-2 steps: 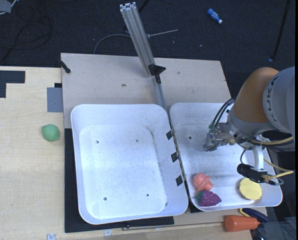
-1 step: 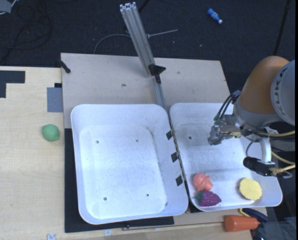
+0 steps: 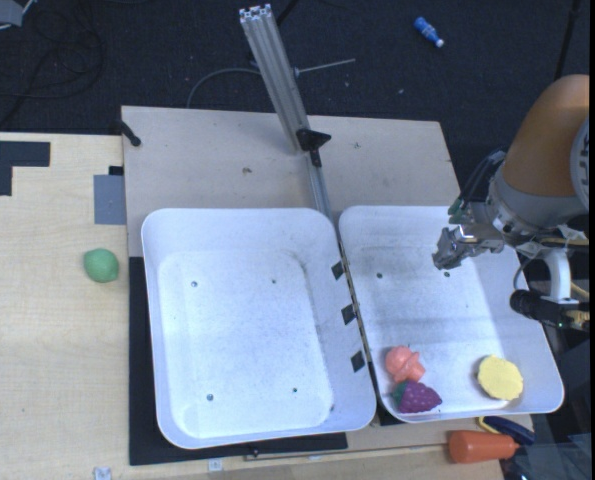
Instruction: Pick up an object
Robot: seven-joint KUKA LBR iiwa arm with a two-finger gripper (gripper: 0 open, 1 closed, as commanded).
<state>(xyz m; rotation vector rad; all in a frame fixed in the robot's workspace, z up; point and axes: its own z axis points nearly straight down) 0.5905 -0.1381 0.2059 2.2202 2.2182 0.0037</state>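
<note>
Still in the approach step, by the look of it: nothing lifted yet. Hovering over the upper part of the right bin [image 3: 457,298], the hand [image 3: 451,251], reaching in from the right on the grey arm [image 3: 542,168] with its orange band. Impossible to tell whether released or clenched; too small and dark at this slant. Nothing visibly between its tips.

Lying along the near edge of the right bin, three candidates: a pink-orange toy [image 3: 405,362], a purple grape-like cluster [image 3: 417,398] touching or just beside it, and a yellow round piece [image 3: 500,377] apart toward the bin's right corner. All well apart from the hand.

Calling next, probably, for travelling toward the near edge, settling above one piece and descending squarely; the yellow one, standing alone, looking the easier grasp, the pink and purple pair risking a nudge against each other.

Sitting alongside, the left bin [image 3: 237,328], showing only its speckled floor. Resting outside on the bench [image 3: 47,368], a green ball [image 3: 101,265]; near the front edge, an orange carrot-like thing [image 3: 480,446].
</note>
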